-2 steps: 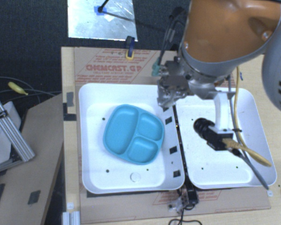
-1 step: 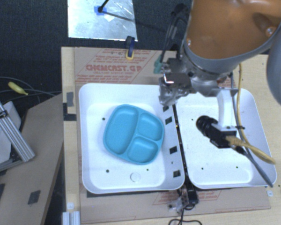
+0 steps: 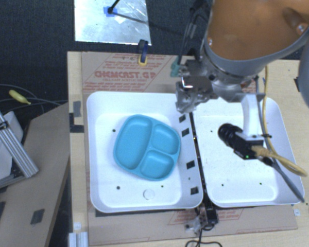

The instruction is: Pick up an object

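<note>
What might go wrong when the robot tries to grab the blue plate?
1. The gripper hangs over the right rim of the left bin, beside the plate, not above it. If it drops straight down, it might bump that rim.
2. The plate looks wide, low and smooth, so a grab may slip off or just tip it.

Two shallow white bins are counted side by side: one left bin (image 3: 95,138) and one right bin (image 3: 247,189). One blue tray (image 3: 144,145) is counted, lying in the left bin, and three compartments are counted within it. One cardboard sheet (image 3: 123,73) is seen beneath the bins, and one small blue and yellow clamp (image 3: 142,52) is counted at its far edge. One shiny metal sheet (image 3: 110,14) is seen beyond it. One arm (image 3: 257,19) is counted.
</note>
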`<state>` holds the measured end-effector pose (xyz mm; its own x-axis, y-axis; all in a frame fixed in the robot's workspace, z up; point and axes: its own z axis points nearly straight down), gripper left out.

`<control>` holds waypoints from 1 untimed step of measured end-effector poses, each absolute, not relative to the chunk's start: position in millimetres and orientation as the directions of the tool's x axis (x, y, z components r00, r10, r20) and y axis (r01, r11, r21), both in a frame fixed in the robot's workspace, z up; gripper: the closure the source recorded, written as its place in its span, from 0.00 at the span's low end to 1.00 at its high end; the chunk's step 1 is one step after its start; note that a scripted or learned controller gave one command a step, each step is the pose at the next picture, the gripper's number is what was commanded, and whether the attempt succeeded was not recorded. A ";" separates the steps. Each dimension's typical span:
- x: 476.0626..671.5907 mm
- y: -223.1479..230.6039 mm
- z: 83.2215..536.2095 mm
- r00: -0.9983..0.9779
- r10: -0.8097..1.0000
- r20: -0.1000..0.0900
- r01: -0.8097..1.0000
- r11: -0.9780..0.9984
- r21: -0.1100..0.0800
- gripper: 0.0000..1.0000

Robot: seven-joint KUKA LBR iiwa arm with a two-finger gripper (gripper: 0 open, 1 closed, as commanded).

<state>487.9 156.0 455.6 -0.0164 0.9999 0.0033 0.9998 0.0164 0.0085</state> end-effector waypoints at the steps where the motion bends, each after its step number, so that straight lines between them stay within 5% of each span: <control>1: 486.1 125.6 370.9 0.003 1.000 -0.002 1.000 -0.003 -0.006 1.00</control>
